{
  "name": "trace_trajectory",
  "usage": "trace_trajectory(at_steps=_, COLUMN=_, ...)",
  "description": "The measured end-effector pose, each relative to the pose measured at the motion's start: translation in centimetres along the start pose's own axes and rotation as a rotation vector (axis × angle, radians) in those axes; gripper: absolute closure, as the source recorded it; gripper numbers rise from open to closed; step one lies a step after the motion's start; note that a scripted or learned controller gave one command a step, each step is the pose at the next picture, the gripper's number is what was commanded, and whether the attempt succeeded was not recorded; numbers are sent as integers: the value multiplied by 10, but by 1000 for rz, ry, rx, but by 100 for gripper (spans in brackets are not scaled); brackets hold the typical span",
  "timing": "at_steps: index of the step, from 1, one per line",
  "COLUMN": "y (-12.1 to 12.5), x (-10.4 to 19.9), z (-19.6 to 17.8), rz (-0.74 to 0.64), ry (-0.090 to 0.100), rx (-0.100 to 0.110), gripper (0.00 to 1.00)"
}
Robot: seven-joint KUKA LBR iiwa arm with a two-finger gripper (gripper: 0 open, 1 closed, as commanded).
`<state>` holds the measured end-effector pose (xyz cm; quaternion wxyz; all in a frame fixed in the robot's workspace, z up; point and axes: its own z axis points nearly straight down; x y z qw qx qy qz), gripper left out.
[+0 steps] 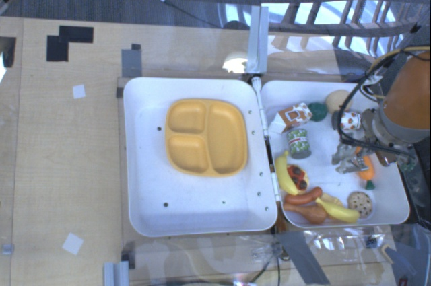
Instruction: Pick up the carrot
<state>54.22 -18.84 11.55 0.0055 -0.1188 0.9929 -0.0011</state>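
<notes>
**Inspector:** Right bin (403,214), near edge first?

**Assistant:** Brown sausage (304,198), yellow banana (339,211), round speckled cookie (360,203).

**Inspector:** The small orange carrot (368,170)?

**Assistant:** Mid-bin, right side, long axis near-to-far, just right of the metal two-finger gripper (347,160), touching it. Finger spacing: cannot tell.

**Inspector:** Left bin (135,163)?

**Assistant:** One yellow three-compartment plate (205,136).

carrot (367,171) crowded by gripper (351,160); cookie (360,204) near; bare floor beside can (298,143).
</notes>
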Motion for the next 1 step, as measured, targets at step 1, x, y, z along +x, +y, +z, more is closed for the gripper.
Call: trace_trajectory(at_steps=1, y=-8, x=33, z=-81, rz=-480, ry=-1, rx=3, gripper=100)
